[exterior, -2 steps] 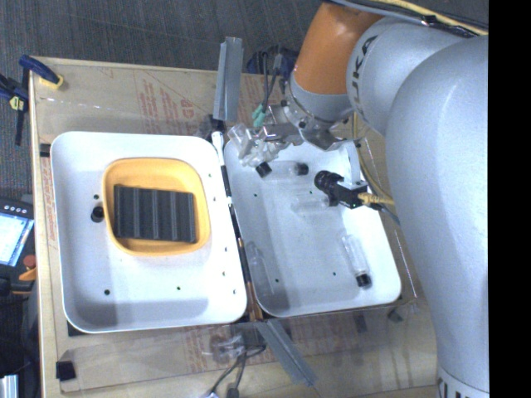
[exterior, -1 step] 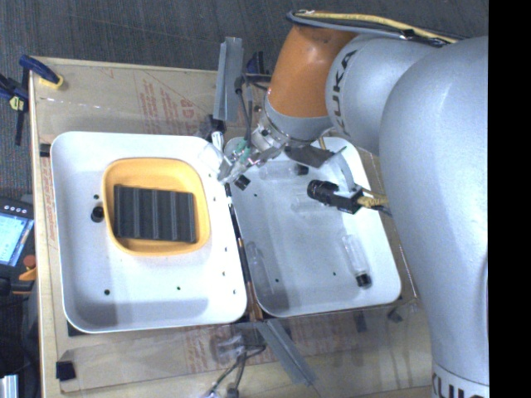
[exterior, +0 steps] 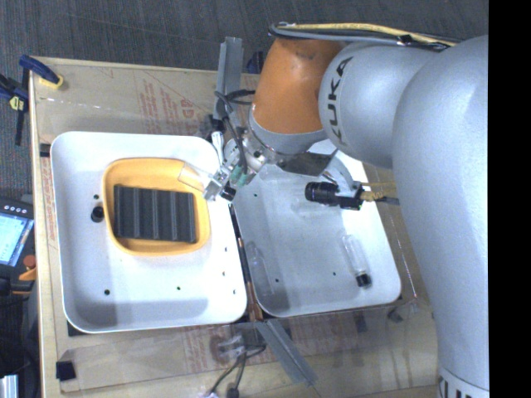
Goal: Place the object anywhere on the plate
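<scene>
Just to the view's left of the gripper (exterior: pixel 221 184) lies the yellow plate (exterior: pixel 145 169), which sits inside the left bin (exterior: pixel 149 305). The gripper hangs over the plate's nearest corner, close to the wall between the two bins. A dark ribbed block (exterior: pixel 158 214) lies on the middle of the plate, a little further from the gripper on the same side.

From the gripper's tip a pale piece (exterior: pixel 192 175) reaches out over the plate's rim. I judge this may be the object of the task, but it is too small and too light to name, and I cannot say if it is held. Whether the gripper is open or closed I cannot tell from this view.

On the other side of the gripper, well apart from it in the right bin (exterior: pixel 307 293), lies a clear tube with a black cap (exterior: pixel 358 265).

The step in hand seems to be the placing itself, with the gripper at the plate's edge. If the pale piece is the object, the next move calls for going a little more over the plate, so the piece lands inside the rim and not on the bin floor, then a release.
</scene>
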`<state>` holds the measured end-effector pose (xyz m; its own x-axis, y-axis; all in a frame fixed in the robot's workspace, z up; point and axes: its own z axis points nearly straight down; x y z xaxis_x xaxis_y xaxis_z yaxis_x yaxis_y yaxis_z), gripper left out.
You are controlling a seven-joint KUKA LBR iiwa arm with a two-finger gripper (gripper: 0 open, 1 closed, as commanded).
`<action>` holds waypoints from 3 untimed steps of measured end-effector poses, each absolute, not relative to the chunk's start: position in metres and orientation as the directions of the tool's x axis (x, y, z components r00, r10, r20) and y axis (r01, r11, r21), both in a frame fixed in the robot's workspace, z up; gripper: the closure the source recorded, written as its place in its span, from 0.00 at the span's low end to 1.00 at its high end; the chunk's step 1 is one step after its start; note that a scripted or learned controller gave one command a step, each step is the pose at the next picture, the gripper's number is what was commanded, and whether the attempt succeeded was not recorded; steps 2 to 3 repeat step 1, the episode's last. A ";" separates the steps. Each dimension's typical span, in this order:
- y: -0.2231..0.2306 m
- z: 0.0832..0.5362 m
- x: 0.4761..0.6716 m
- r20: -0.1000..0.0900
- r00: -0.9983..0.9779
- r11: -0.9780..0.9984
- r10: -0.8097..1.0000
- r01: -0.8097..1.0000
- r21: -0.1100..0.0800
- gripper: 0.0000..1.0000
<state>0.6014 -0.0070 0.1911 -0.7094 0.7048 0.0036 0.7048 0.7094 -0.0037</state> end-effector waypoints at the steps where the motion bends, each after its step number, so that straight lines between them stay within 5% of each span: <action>1: -0.007 0.191 0.601 0.003 -0.709 0.709 0.705 0.705 -0.004 0.00; 3: -0.007 0.191 0.601 0.003 -0.709 0.709 0.705 0.705 -0.004 0.00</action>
